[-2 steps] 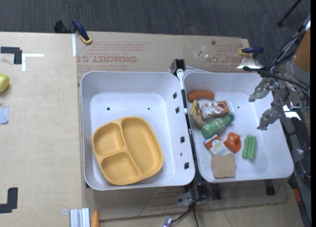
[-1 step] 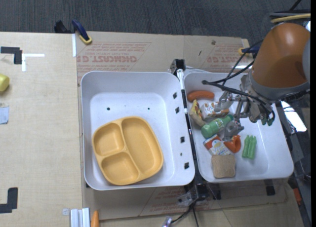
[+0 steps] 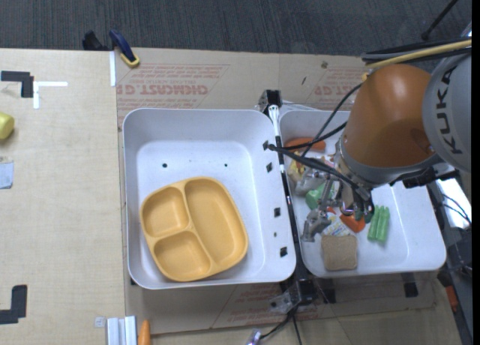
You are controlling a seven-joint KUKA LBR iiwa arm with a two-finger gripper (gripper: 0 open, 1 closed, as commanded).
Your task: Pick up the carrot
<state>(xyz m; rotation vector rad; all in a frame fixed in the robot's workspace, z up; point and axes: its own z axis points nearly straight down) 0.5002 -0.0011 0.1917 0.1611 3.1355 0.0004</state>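
Orange-banded arm (image 3: pixel 397 122) reaches from three o'clock over my right bin (image 3: pixel 420 250), gripper (image 3: pixel 341 212) down by an orange carrot (image 3: pixel 352 222); jaw state I cannot tell.

**Bench, Cardboard and Dark Carpet**

A pale wooden bench (image 3: pixel 60 223) filled the left side, with black tape marks (image 3: pixel 18 81) near its left edge. A brown cardboard sheet (image 3: pixel 195 81) with reversed red print lay under the bins. Dark grey carpet (image 3: pixel 225 2) ran beyond the bench's far edge. Light was even and soft.
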